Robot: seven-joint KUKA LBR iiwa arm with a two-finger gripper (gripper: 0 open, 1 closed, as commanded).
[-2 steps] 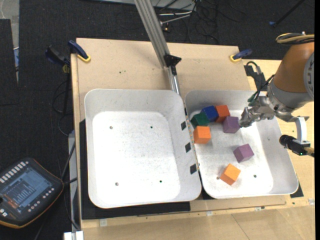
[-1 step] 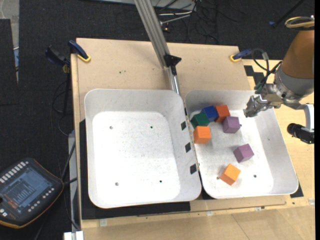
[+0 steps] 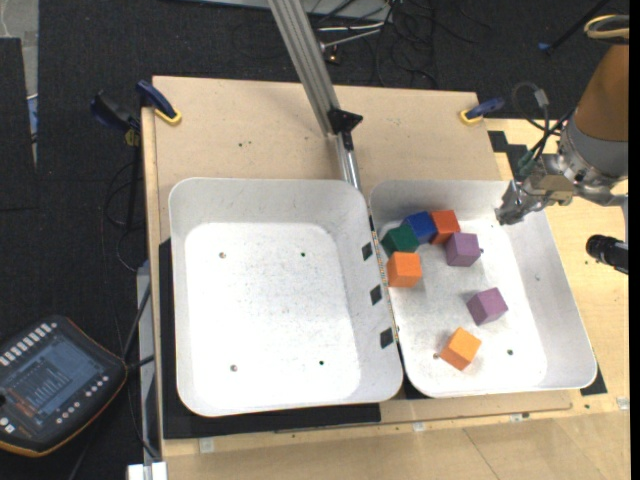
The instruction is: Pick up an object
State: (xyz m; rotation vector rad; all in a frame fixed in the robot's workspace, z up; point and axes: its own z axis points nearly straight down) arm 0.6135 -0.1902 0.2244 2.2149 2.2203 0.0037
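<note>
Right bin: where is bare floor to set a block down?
In the right white bin, floor is free along the near edge, left of the lone orange cube, and right of the purple cubes. The far-left corner is crowded: green, blue and orange blocks.

The arm (image 3: 600, 128) is grey with a broad orange band above the wrist. Black cables loop beside its metallic gripper (image 3: 512, 211).
</note>
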